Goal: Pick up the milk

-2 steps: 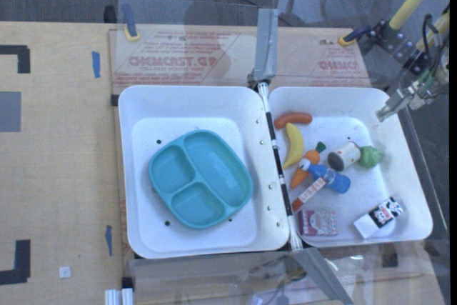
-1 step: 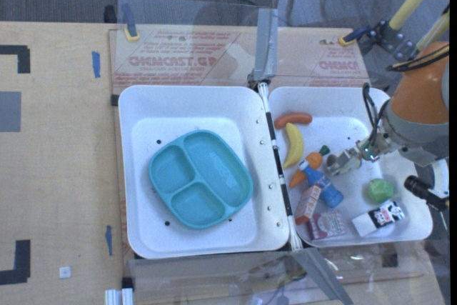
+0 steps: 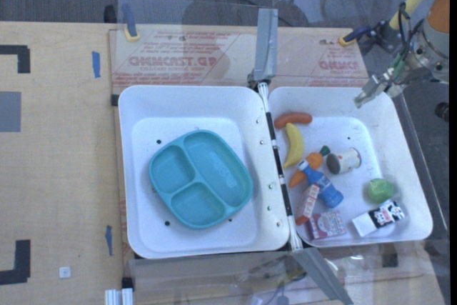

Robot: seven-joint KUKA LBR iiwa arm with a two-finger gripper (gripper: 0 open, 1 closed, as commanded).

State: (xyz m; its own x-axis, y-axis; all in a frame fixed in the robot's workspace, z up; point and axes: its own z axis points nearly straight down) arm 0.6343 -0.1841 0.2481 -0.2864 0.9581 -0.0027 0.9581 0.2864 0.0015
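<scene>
The teal plate [image 3: 201, 179] sits in the left bin [image 3: 136, 111]. The milk [image 3: 380, 217], a small cow-spotted carton, lies tipped in the right bin's near corner. It looks light and boxy; pinch its flat sides. The tool [image 3: 371, 91] hovers far above, fingers apart.

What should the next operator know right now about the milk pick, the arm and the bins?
Gripper: above the right bin's back right corner, holding nothing.
Milk carton: cow-patterned, lying in the right bin's front right corner, beside the green item.
Left bin: holds the teal divided plate.
Done: nothing yet; milk untouched.
Left: move to the milk, grasp, lift.
</scene>
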